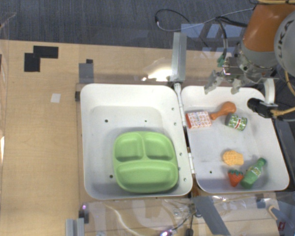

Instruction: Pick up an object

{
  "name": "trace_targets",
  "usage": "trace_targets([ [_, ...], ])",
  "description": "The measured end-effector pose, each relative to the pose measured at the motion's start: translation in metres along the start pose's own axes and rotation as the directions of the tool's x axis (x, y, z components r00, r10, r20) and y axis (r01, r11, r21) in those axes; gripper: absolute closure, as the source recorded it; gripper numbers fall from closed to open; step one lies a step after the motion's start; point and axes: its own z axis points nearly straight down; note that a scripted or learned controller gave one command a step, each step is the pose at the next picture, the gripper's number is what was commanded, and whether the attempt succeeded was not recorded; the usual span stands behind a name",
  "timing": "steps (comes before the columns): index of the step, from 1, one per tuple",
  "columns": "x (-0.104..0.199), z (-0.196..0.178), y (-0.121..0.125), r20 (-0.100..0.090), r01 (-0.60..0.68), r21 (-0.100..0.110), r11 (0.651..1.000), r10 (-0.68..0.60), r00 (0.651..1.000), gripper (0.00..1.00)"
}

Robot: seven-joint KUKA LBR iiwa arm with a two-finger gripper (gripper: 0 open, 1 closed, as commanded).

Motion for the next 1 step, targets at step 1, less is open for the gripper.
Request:
trace_targets([
  [1, -0.0463, 0.1168, -0.0335, 0.004, 0.189, -0.009, 0.982, -0.189, 0.982, 0.00],
])
